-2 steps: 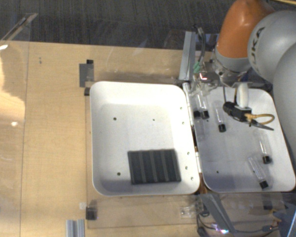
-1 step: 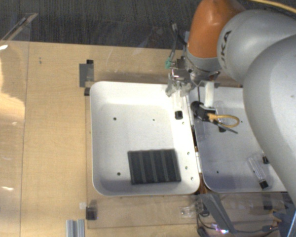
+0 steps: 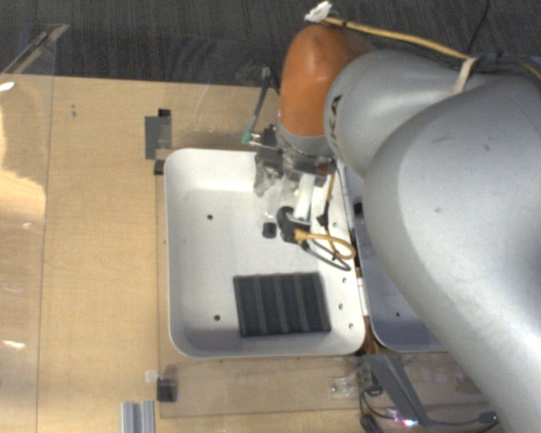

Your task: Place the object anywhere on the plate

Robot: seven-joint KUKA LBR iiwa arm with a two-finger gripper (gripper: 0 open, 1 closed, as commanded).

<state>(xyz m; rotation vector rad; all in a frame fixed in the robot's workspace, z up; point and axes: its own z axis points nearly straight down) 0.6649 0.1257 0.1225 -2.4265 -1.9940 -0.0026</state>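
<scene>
A dark ribbed rectangular plate lies flat in the front part of the left white bin. My gripper hangs over the bin's back middle, a little behind the plate and pointing down towards the floor. Just to its right, near the bin's right wall, sits a thin yellowish and black looped thing. I cannot tell whether it is a loose object or a cable of the arm. The gripper's lower end is blurred, and I cannot make out anything held in it.
The big grey arm with its orange band covers most of the right bin. A black clamp stands at the left bin's back left corner and another clamp at its front left.
</scene>
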